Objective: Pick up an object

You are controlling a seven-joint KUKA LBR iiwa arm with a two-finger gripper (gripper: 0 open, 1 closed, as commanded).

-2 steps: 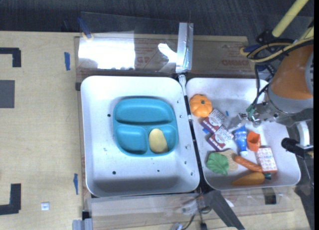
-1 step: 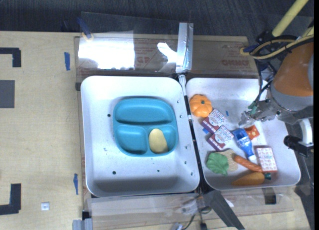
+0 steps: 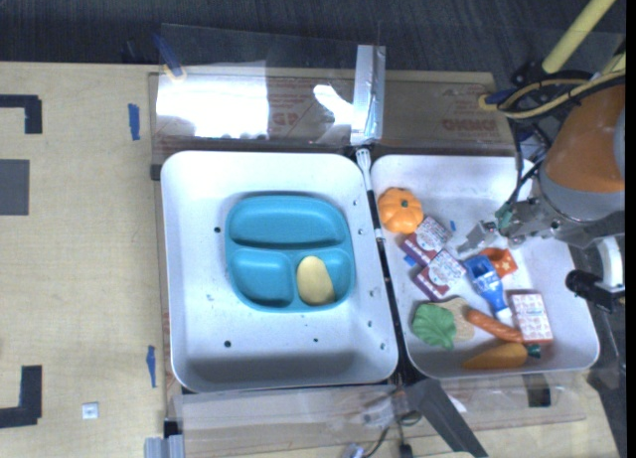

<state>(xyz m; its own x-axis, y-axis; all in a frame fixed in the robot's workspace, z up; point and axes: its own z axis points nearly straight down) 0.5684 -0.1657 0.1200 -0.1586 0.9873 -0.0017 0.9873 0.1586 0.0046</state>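
Note:
The right bin (image 3: 467,170) holds a jumble of toy groceries: a small orange pumpkin (image 3: 400,210), two red-and-white packets (image 3: 437,252), a blue packet (image 3: 487,284), a boxed snack (image 3: 530,315), a green leafy piece (image 3: 434,325) and two carrots (image 3: 492,339). My gripper (image 3: 489,230) hangs low over the middle of this bin, just above the blue packet and right of the packets. Nothing visibly sits in it. The grey arm with its orange band (image 3: 588,153) reaches in from the right.
The left bin (image 3: 199,277) bears a blue divided tray (image 3: 283,223) with a yellow oval fruit (image 3: 315,279) in its lower right compartment. A clear plastic wall (image 3: 258,88) stands behind the bins. Yellow tubing and cables (image 3: 556,59) hang at the upper right.

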